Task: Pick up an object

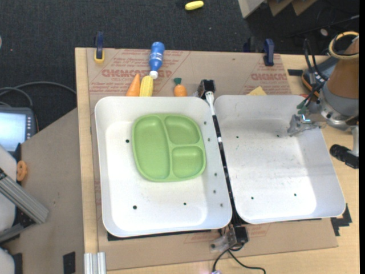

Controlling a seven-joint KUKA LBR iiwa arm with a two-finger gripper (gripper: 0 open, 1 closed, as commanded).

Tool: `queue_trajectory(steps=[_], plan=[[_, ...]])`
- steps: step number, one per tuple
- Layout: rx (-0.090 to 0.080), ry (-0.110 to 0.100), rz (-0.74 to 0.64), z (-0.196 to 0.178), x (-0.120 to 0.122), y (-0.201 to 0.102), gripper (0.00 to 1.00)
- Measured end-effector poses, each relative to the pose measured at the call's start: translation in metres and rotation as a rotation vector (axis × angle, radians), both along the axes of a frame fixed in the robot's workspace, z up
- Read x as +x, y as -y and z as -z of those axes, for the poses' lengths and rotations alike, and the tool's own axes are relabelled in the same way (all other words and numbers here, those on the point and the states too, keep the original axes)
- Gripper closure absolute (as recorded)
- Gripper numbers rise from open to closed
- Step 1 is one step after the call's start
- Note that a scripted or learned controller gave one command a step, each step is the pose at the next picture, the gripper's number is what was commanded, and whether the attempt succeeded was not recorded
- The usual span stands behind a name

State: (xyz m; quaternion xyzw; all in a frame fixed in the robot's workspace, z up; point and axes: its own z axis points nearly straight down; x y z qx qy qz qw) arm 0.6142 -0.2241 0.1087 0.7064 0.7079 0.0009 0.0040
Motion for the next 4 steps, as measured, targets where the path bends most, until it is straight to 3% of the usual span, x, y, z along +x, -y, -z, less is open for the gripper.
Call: queue_trajectory(steps=[2, 4], plan=[[0.002, -0.001, 0.0, 0.009, 0.054, 0.0, 1.0], [0.003, -0.007, 0.0, 0.012, 0.052, -0.001, 1.0]])
